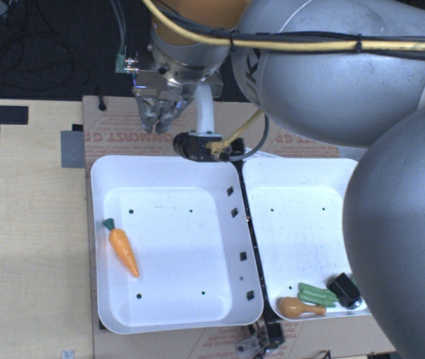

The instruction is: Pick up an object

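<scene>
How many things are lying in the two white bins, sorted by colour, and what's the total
Orange: 1, the toy carrot in the left bin
Tan: 1, the pear-shaped piece in the right bin
Green: 1, the bean pods in the right bin
Black: 1, the small block in the right bin
Total: 4

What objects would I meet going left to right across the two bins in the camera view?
Carrot in the left bin, then in the right bin: tan pear-shaped piece, green pods, black object.

bright even overhead light, soft shadows inside the white bins (pixel 100 200), dark background, sharp focus
</scene>
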`<state>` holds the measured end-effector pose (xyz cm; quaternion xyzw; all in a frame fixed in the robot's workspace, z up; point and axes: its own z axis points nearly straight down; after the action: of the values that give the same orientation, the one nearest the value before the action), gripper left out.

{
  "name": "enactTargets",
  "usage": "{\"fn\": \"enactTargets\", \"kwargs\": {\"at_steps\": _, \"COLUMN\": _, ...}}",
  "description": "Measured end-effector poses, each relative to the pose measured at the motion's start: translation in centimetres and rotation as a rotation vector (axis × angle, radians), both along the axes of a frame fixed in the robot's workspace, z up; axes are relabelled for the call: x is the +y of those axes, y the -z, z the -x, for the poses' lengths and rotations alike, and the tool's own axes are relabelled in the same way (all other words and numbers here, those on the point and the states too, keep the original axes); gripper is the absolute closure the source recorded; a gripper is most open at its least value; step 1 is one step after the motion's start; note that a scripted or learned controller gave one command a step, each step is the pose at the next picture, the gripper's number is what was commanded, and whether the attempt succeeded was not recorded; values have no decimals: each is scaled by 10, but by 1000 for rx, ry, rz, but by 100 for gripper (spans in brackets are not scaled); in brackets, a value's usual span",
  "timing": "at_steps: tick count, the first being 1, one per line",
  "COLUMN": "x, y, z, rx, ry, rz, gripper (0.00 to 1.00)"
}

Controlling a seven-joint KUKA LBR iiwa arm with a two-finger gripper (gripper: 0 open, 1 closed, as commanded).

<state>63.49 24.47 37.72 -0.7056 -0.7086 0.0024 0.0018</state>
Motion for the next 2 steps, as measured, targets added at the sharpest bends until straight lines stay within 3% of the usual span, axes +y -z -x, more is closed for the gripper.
{"fn": "enactTargets", "kwargs": {"at_steps": 1, "x": -22, "y": -171, "z": -9, "rx": -20, "ry": 4, "rz": -4, "gripper": 100}}
{"fn": "enactTargets", "kwargs": {"at_steps": 2, "x": -30, "y": -160, "z": -9, "rx": 0, "ry": 4, "rz": 1, "gripper": 100}}
